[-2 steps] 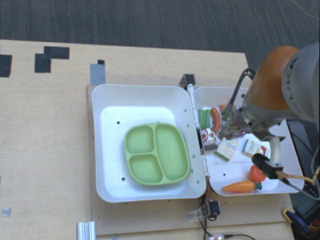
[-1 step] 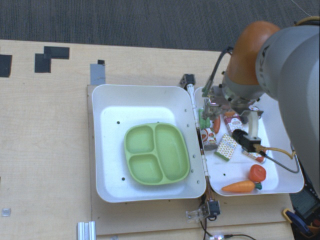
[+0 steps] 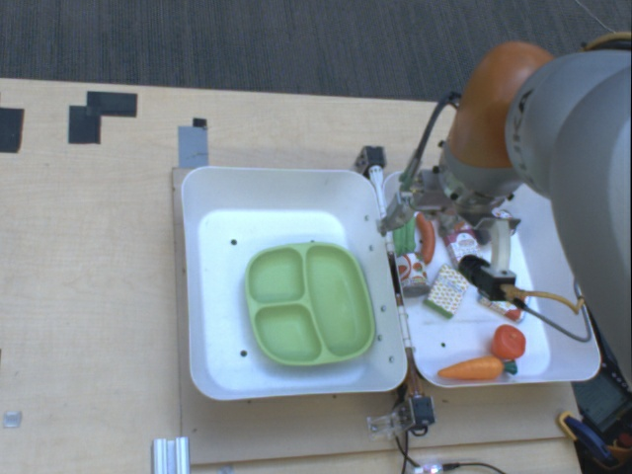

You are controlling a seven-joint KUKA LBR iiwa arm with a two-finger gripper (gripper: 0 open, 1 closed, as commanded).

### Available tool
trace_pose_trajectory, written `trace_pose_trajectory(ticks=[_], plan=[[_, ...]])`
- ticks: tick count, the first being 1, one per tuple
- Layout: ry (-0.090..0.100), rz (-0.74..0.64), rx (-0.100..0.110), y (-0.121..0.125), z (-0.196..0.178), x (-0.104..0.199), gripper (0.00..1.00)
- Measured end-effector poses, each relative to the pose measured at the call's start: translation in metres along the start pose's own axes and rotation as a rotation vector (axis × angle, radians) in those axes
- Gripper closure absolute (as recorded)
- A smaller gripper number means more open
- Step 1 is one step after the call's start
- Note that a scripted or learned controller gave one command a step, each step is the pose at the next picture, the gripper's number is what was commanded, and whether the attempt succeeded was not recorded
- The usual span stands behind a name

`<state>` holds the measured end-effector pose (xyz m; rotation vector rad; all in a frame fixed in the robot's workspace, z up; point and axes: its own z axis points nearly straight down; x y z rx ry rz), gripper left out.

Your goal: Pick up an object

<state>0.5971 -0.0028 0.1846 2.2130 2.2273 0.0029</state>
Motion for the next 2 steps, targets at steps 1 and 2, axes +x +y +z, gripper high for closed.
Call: trace_pose_trajectory(ticks=[1,2], plan=[[-0.001,0.004,0.002,-0.098,0.046,-0.08,0.0],[0.0,0.005,-0.004,-0.109,0.098,-0.08,0.0]])
